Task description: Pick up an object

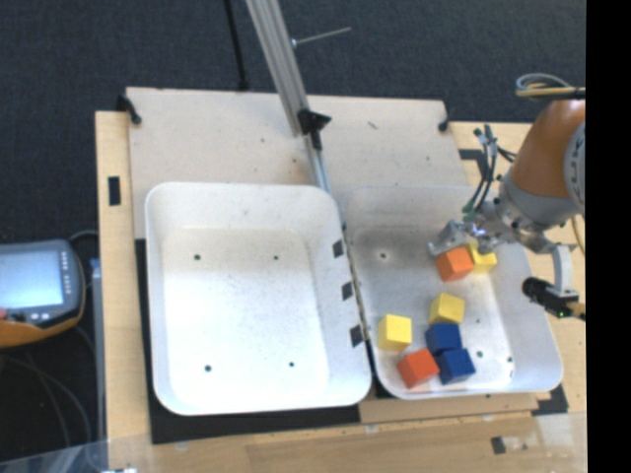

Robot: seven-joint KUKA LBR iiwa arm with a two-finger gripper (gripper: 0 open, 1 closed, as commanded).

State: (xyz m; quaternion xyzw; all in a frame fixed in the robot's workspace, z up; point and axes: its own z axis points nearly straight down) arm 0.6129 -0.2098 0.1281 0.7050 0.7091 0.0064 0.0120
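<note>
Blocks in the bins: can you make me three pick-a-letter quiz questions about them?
1. Where are the blocks?
A. in the arm-side bin
B. in the other bin
C. in both bins

2. How many blue blocks are there?
A. one
B. two
C. four

3. How do the blocks lie?
A. in a tall tower
B. loose on the bin floor
C. in one straight row

Answers: A, every block sits in the bin the arm reaches over. B, two blue ones lie side by side. B, they are scattered about.

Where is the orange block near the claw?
The upper orange block sits in the right bin, right below the claw, beside a yellow block.
</note>
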